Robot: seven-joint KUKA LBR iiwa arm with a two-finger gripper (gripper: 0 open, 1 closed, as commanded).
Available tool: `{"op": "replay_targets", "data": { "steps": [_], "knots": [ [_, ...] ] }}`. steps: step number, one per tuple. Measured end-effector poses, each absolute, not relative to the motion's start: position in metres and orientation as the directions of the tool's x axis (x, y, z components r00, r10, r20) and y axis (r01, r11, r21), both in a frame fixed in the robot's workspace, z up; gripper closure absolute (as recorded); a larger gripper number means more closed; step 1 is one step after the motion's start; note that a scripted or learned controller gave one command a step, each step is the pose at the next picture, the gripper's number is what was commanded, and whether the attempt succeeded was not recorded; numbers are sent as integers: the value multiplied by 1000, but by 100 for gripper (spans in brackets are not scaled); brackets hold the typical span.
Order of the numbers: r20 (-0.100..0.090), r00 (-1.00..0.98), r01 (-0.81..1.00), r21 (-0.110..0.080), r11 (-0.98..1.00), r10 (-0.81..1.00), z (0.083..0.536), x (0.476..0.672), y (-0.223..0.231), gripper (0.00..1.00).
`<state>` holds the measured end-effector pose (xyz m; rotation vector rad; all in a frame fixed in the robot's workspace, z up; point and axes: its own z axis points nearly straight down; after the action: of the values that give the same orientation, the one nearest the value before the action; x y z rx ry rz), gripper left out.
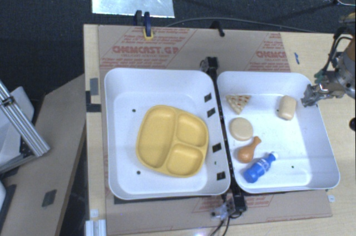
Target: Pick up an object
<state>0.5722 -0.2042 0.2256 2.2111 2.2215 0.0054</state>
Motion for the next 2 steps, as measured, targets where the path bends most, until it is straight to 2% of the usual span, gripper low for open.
{"op": "replay_targets", "data": {
  "steps": [1, 2],
  "knots": [
    [-2, -5, 1000, 6, 5, 1000, 269, 573, -204, 100],
    [1, -9, 1000, 2, 9, 1000, 262, 579, -153, 100]
  ]
}}
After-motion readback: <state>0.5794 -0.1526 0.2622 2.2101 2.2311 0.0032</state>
